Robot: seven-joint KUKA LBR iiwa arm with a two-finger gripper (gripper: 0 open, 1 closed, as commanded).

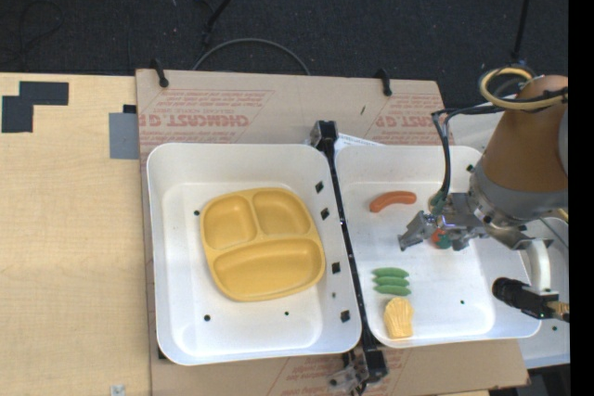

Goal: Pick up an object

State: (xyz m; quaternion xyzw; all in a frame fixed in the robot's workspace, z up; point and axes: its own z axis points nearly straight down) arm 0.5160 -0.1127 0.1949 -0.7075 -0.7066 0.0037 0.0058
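Yellow plastic tray [263, 242], three compartments, lies flat in the left bin [176, 199]; nothing in it that I can see. A black divider strip [339, 236] runs between the two bins.

Right bin [408, 167]: orange sausage-shaped toy [393, 200] toward the far side, green pea pod [391, 279] nearer the front, pale yellow corn-like piece [398, 318] just in front of the pod, close to the bin's front wall. All three lie loose, apart from one another.

Gripper [429, 232] hangs low over the right bin, to the right of the sausage and not touching it. Cannot tell how the gripper is set; its tip is a dark blur with a fleck of red and green. Nothing visibly held.

Judgement: approach step, no pick made yet. The sausage is the nearest candidate; the next move calls for shifting left over it, aligning across its short width, then descending.

The arm [524, 153] hides the bin's right side. The counter [65, 227] at far left is bare wood.
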